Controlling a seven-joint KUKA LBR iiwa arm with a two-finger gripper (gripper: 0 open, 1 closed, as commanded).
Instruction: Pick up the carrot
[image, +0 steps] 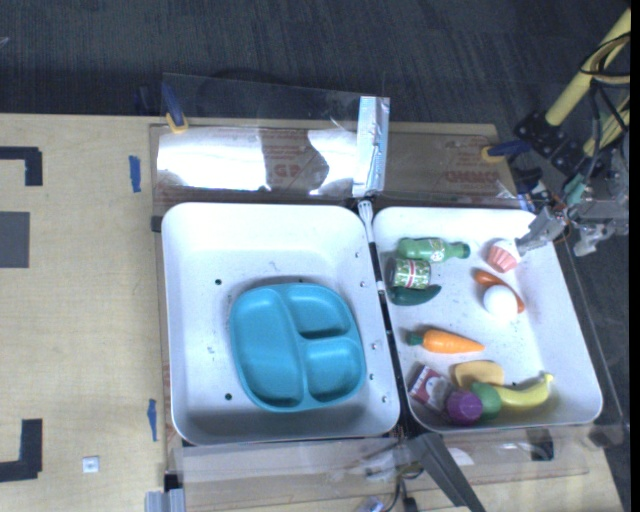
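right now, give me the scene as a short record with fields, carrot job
target: carrot, lying flat mid right bin, apart from other items
gripper: gripper at the right bin's upper right rim, away from the carrot
near target: banana and purple toy below it, green bottle and green can above it
left bin: left bin holds a blue divided tray
carrot held: no
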